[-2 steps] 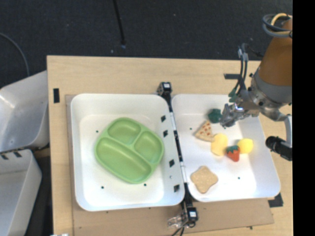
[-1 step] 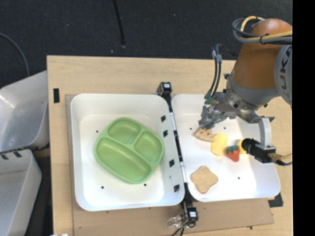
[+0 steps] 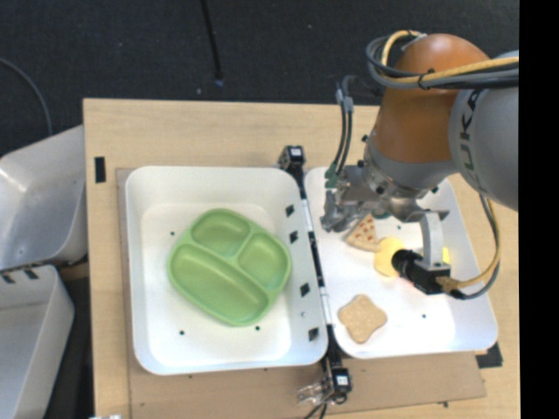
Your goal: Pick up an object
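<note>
My gripper [image 3: 337, 209] hangs low over the far left part of the right bin [image 3: 454, 326], close to the divider between the bins. Just to its right lies a pizza-slice toy [image 3: 363, 232], partly under the wrist. A yellow piece [image 3: 386, 258] sits a little nearer the front, beside a black and orange fitting on the arm. A tan toast-shaped piece [image 3: 361, 318] lies alone at the bin's front left. The big grey and orange arm body hides the back of this bin.
A green divided plate [image 3: 229, 266] lies in the middle of the left bin [image 3: 140, 321]. Black clips line the wall between the bins [image 3: 307, 260]. Cables loop from the arm over the right bin's right side.
</note>
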You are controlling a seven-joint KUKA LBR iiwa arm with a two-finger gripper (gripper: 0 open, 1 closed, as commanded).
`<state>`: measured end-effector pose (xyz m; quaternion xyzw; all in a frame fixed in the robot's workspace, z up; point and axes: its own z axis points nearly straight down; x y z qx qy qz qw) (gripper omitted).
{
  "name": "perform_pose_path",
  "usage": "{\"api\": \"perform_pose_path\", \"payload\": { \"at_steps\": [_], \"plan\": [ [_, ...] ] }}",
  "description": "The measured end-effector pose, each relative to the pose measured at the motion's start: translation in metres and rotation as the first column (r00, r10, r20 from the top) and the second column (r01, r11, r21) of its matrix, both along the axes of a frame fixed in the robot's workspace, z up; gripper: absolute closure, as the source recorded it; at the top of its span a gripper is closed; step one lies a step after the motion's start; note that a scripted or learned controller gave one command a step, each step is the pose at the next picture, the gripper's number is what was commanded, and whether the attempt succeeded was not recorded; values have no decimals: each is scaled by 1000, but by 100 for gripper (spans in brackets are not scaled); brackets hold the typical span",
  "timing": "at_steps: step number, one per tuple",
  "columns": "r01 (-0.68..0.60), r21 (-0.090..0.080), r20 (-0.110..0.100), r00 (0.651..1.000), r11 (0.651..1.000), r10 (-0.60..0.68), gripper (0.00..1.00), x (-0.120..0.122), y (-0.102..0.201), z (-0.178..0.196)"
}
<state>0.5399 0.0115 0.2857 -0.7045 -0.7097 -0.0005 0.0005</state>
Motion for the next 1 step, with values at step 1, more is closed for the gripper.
{"api": "perform_pose_path", "payload": {
  "at_steps": [1],
  "plan": [
    [0,0,-1,1000,1000,0,100,-14,48,-3]
  ]
}}
